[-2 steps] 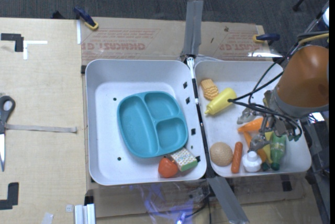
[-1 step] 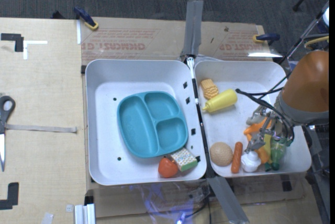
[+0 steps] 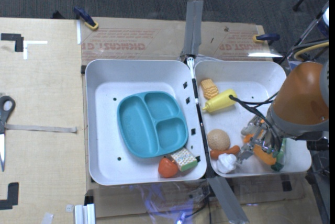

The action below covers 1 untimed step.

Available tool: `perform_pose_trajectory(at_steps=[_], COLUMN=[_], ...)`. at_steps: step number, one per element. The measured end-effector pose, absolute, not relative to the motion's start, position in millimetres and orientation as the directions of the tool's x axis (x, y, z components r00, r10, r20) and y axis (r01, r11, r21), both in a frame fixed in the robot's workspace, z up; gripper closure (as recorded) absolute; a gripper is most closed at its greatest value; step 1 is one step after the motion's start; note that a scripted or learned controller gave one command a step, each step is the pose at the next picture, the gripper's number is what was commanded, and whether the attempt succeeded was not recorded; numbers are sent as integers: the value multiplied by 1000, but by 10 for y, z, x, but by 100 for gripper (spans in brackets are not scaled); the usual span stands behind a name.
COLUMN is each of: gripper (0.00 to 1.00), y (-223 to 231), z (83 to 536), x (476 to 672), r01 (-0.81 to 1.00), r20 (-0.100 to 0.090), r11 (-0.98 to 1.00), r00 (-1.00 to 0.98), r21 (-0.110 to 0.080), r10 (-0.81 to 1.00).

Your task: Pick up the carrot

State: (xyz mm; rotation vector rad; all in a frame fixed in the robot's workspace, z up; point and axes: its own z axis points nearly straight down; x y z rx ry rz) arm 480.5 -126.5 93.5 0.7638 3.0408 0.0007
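Far to the gripper's left, in the left bin (image 3: pixel 90 113), lie a blue divided plate (image 3: pixel 152 123), a red tomato-like toy (image 3: pixel 167 167) and a small speckled block (image 3: pixel 184 158). None of them bears on the task.

In the right bin (image 3: pixel 246 81), up and to the left of the gripper, sit a waffle-patterned biscuit (image 3: pixel 209 88) and a yellow piece (image 3: pixel 220 101). Nearer on its left are a tan round lump (image 3: pixel 219 140), a slim red-orange piece (image 3: pixel 226 153) and a white lump (image 3: pixel 226 163).

The gripper (image 3: pixel 255 139) is low in the bin's near right corner, among loose cables. Whether it is wide or narrow I cannot tell, and nothing can be seen held in it.

The carrot (image 3: pixel 263 155), as I judge it, is the orange body just below the gripper and slightly to its right, with a green end (image 3: pixel 278 159) pointing further right toward the bin wall. The slim red-orange piece is a possible look-alike, so this is not certain. It looks like a light toy, smooth and likely slippery, tapered and apt to roll. The thick middle of the orange body, taken across its width, seems the safest hold. The green end looks too thin.

The arm (image 3: pixel 302 93) comes in from the right, its orange band hanging over the bin's right edge and the wrist bent steeply down toward the carrot.
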Motion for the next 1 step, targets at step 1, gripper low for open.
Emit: perform_pose_trajectory(at_steps=[1], gripper=[100], y=[-1266], z=[1034], x=[4833], r01=[470], r20=[-12], r11=[883], r00=[-883], r21=[3], r10=[470])
